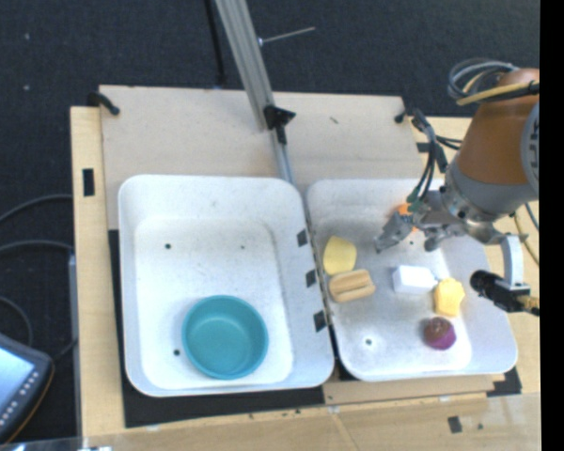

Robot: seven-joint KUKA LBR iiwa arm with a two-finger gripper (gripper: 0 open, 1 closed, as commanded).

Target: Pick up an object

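The gripper [409, 235] hangs over the right bin [357, 205], fingers spread apart and holding nothing. Nearest target, I'd judge, is the white block [413, 278], just below the fingertips and lying crosswise (a short drop, really). Beside it sit a yellow piece [448, 297] and purple ball [439, 333]; the tan roll [351, 285] and yellow disc [338, 254] crowd the left wall. Flat white floor, modest room.

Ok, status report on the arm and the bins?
Tool over right bin, nothing between fingers. White block just below it. Teal bowl in left bin.
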